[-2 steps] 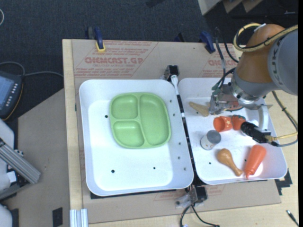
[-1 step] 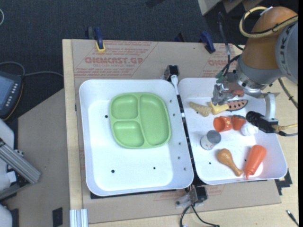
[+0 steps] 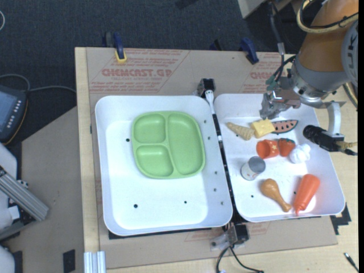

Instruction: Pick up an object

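My gripper (image 3: pixel 269 112) hangs over the back of the right bin (image 3: pixel 330 169), just above and behind a yellow cheese wedge (image 3: pixel 263 128). Nothing shows in its grasp. Beside the cheese lie a tan waffle cone (image 3: pixel 239 131) on the left and a watermelon slice (image 3: pixel 284 126) on the right. In front of them sit a red tomato (image 3: pixel 267 148), a strawberry (image 3: pixel 286 147), a white garlic bulb (image 3: pixel 300 154) and a grey can (image 3: pixel 252 168). A chicken drumstick (image 3: pixel 274 193) and an orange carrot (image 3: pixel 305 191) lie near the bin's front.
The left bin (image 3: pixel 114 181) holds a green divided plate (image 3: pixel 168 144). A black divider runs between the bins (image 3: pixel 219 147). Blue clamps (image 3: pixel 118 43) hold the board at the back edge.
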